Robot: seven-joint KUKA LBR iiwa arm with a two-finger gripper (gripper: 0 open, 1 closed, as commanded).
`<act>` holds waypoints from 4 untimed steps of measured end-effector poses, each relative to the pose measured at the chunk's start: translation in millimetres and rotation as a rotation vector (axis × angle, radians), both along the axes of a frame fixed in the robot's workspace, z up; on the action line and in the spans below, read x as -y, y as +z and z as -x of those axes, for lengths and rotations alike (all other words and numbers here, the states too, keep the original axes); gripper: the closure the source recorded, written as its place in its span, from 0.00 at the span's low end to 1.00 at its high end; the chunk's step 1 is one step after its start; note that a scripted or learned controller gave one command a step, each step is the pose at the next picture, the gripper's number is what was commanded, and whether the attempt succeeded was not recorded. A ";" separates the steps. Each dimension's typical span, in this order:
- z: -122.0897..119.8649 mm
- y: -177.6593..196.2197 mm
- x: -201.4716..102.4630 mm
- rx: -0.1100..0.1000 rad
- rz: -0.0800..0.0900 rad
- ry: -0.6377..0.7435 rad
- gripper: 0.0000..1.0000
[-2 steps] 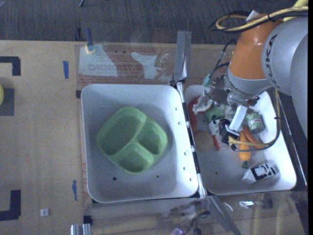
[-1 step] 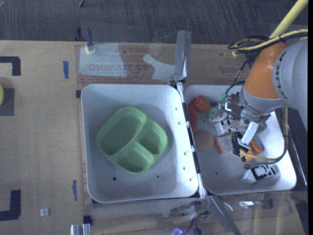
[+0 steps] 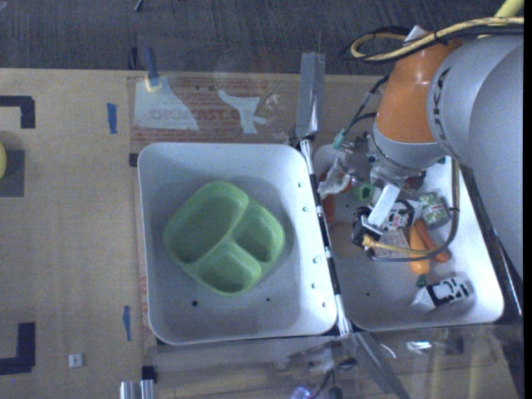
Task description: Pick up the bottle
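In the right bin (image 3: 391, 306), a pale, clear object with a red end (image 3: 332, 185) lies against the left wall; it could be the bottle, but I cannot tell for sure. My gripper (image 3: 367, 227) is low in the same bin, just right of that object and under the orange-banded wrist (image 3: 407, 115). The wrist and its fittings cover the gripper's tip.
An orange carrot-shaped thing (image 3: 421, 246), a green packet (image 3: 432, 208) and a small black-and-white box (image 3: 445, 291) lie in the right bin near the gripper. The left bin (image 3: 166, 306) holds a green divided plate (image 3: 224, 236). The arm's grey body overhangs the right bin's far right side.
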State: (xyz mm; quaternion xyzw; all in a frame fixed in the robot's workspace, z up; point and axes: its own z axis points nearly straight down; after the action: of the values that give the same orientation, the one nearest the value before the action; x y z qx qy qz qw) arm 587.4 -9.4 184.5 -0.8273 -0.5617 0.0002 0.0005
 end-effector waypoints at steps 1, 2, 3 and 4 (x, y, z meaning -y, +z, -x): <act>31.2 35.0 -155.4 0.000 0.000 -0.078 0.00; 57.1 -73.4 -186.5 0.023 -0.007 -0.079 0.00; 57.5 -74.0 -186.5 0.022 -0.007 -0.079 0.00; 53.6 -61.1 -188.1 0.035 -0.012 -0.080 1.00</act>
State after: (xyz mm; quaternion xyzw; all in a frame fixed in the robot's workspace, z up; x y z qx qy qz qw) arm 533.8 178.7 123.4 -0.8491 -0.5280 -0.0178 -0.0042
